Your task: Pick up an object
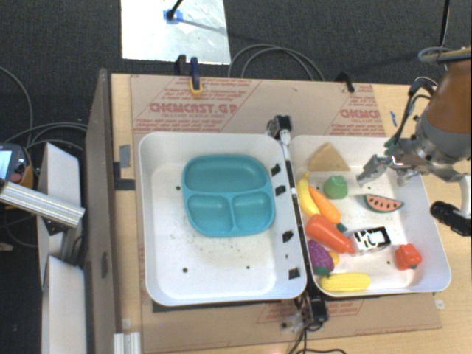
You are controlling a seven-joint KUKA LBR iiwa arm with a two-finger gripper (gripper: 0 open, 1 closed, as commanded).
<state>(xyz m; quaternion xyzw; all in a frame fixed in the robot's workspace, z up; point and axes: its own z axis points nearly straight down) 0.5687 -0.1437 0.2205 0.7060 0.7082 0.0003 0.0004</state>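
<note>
The gripper hangs open and empty over the right bin, just above the watermelon slice, so the approach step needs a straight descent.

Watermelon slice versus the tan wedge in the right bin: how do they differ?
The watermelon slice is red with a green rind and dark seeds; the tan wedge is plain tan. The slice is curved along its rind, the wedge triangular. The slice lies mid-bin just below the gripper; the wedge sits nearer the far corner by the divider. Both lie flat in the right bin.
</note>
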